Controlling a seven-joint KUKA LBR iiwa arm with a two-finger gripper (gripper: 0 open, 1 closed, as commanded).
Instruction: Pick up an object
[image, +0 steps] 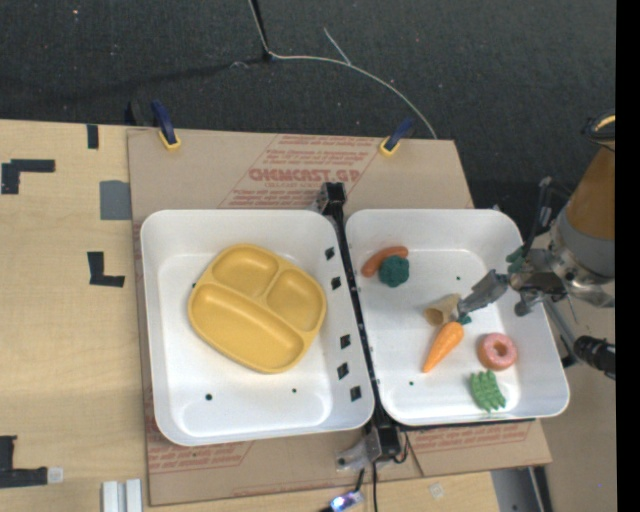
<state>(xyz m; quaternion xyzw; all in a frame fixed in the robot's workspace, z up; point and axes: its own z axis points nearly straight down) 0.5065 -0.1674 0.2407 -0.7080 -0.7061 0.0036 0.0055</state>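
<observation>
Orange plastic toy carrot (443, 346) lies in the right white bin (520, 400), just below-left of the claw (478, 296); probably light, stiff and smooth, best gripped across its thick end. Whether the claw is open, I cannot tell. A pink doughnut (497, 351) lies beside the carrot.

Red print runs across the brown cardboard sheet (300, 170) under the two bins; its large line reads roughly "CHEMCAST GP". The smaller red lines above and below it, and those along the sheet's near edge, are too small to read.
</observation>
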